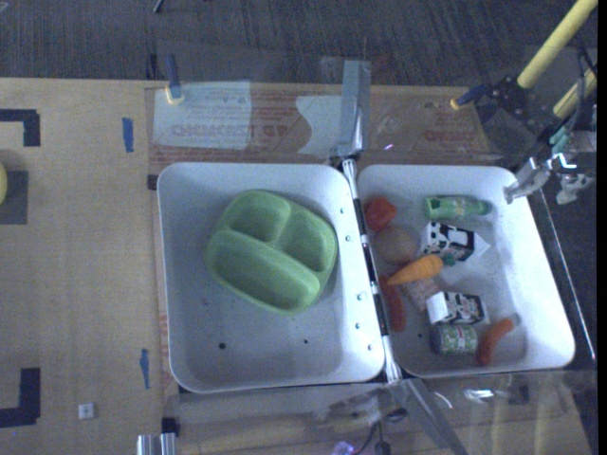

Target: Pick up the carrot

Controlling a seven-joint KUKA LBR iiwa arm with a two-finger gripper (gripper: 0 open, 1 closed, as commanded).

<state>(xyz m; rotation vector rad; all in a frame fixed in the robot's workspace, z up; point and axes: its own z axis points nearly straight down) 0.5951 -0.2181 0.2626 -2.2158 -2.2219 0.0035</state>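
Right bin [548, 282]: crowded. Carrot [414, 271] lies near frame centre-right, at the bin's left-middle. Orange, tapered, slanting up to the right. Beige round item [398, 245] touching it above-left; black-and-white carton [448, 241] just beside its upper end. Red tomato-like piece [379, 212] farther up. Second small carton [454, 307], green can [455, 339] and red-orange sausage shape [494, 339] lower right. Green bottle [457, 207] near the top.

Left bin [180, 330]: green divided plate [273, 250].

Pincer [550, 169] at upper right edge, over bin rim, well apart from carrot; spread or pressed together: cannot tell.

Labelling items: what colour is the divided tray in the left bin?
Green, seen in the camera view: divided tray.
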